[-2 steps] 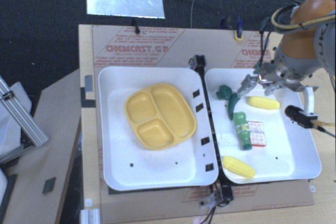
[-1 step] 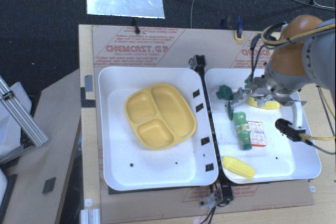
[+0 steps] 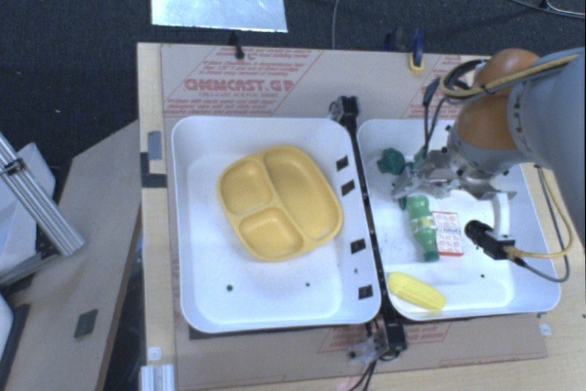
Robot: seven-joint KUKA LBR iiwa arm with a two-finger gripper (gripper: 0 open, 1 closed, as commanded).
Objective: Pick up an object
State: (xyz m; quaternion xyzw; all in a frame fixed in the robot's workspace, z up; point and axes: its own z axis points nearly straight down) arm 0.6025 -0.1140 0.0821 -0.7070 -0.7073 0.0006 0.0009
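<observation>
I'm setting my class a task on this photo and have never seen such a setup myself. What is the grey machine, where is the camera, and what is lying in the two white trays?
The grey machine on the right is a robot arm with an orange band above its wrist. At its end is a gripper, the part meant to pick things up. The camera is fixed above the bench and looks down at a slant.

Two shallow white bins sit side by side. The left bin holds a yellow divided plate. The right bin holds a green bottle, a small red and white packet beside it, a yellow corn cob near the front, and a dark green piece near the back.

The gripper is low over the bottle's top; whether it holds anything cannot be told.
</observation>
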